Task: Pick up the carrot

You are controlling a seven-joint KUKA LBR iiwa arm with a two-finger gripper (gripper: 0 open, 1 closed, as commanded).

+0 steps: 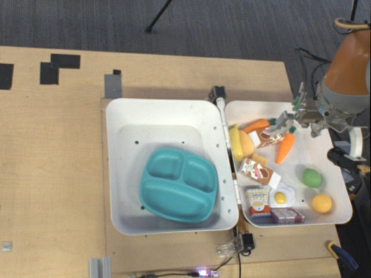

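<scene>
Orange carrot (284, 147) lies loose in the right bin (339, 172), just below the gripper (293, 119), whose state I honestly cannot tell, so I'd call this the approach step, and next it needs to drop down squarely over it.

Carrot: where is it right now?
In the camera view the carrot lies in the right bin, toward its upper middle, just below the gripper and above-left of the green ball.
</scene>
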